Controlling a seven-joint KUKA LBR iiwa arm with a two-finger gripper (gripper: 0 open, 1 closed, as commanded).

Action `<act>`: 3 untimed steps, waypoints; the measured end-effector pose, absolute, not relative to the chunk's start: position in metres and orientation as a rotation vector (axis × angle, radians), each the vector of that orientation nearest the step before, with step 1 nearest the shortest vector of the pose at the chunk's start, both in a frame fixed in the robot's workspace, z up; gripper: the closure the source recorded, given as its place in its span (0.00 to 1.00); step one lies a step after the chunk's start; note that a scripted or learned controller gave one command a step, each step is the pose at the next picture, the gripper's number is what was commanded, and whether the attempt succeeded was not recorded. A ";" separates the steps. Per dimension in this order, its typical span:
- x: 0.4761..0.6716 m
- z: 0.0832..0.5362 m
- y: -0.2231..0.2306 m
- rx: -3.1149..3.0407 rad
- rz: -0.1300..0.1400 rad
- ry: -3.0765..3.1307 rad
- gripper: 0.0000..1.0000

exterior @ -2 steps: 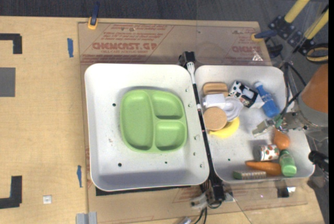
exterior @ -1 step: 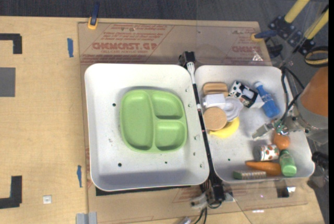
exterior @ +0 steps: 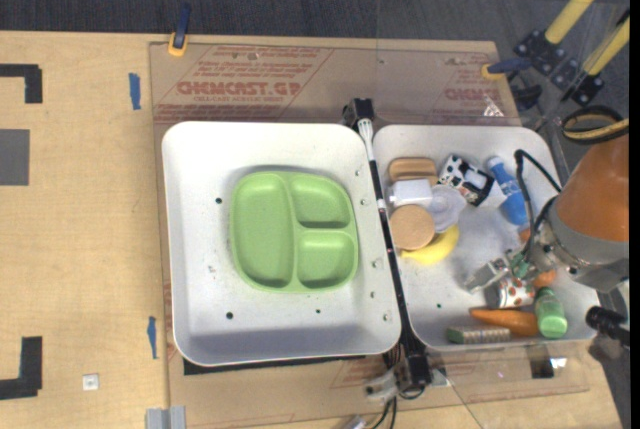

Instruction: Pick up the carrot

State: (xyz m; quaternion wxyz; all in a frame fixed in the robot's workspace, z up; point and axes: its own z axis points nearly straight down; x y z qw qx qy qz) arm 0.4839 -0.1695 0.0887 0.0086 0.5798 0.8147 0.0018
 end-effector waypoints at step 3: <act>0.513 0.091 -0.192 2.479 0.069 1.994 0.00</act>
